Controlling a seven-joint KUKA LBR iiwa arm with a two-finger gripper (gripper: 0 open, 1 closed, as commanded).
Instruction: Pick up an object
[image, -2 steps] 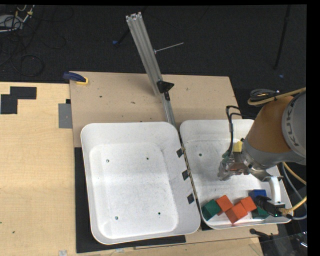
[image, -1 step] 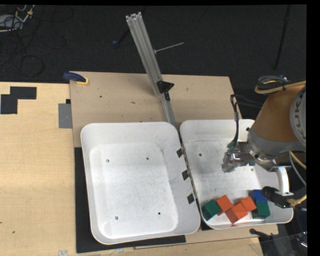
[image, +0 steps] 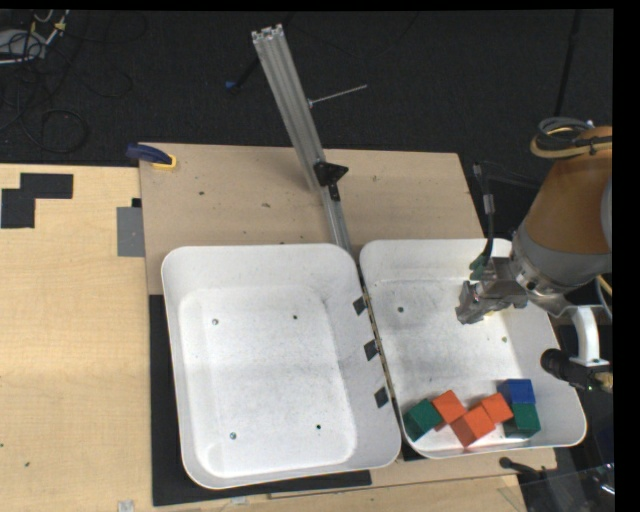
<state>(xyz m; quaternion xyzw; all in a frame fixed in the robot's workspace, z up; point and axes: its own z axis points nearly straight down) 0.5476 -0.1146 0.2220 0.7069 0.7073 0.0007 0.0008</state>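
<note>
Several small blocks lie clustered at the near edge of the right bin (image: 430, 290): a green block (image: 424, 416), an orange block (image: 449, 405), a larger orange block (image: 478, 420), a blue block (image: 519, 391) and a dark green block (image: 523, 419). My gripper (image: 474, 306) hangs over the right side of that bin, well behind the blocks and apart from them. I see nothing between its fingers.
The left bin (image: 265, 360) sits beside the right one, joined by black clips along the shared edge. A slanted aluminium rail (image: 300, 120) rises behind the bins. A blue clamp (image: 150, 154) rests at the bench's far left corner.
</note>
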